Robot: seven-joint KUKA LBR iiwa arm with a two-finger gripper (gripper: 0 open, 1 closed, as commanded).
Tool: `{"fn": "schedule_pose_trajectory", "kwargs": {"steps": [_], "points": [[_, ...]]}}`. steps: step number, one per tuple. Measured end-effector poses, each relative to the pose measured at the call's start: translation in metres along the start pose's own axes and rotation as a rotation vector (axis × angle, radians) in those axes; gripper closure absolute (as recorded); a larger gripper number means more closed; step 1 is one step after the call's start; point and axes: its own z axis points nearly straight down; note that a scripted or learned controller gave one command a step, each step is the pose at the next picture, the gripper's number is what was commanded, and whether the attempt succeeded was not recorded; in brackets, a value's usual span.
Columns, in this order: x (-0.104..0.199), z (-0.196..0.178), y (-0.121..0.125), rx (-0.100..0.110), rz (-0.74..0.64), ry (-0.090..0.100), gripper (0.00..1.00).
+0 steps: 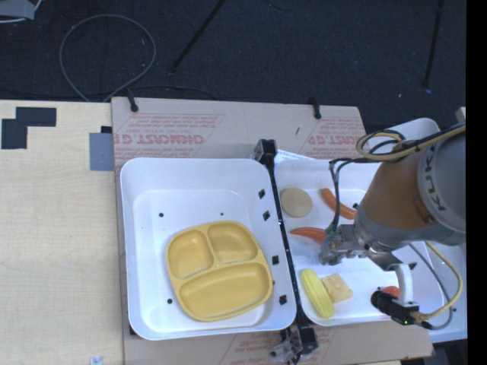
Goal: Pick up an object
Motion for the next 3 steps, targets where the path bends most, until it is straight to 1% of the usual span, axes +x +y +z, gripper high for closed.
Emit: {"fn": "schedule_pose_trajectory", "kwargs": {"steps": [2,3], "points": [[0.009,-0.121,0.006,-0.005,-0.007,-0.001,1.0],[0.008,-0.149,0.007,-0.002,-0.006,-0.001,1.0]]}}
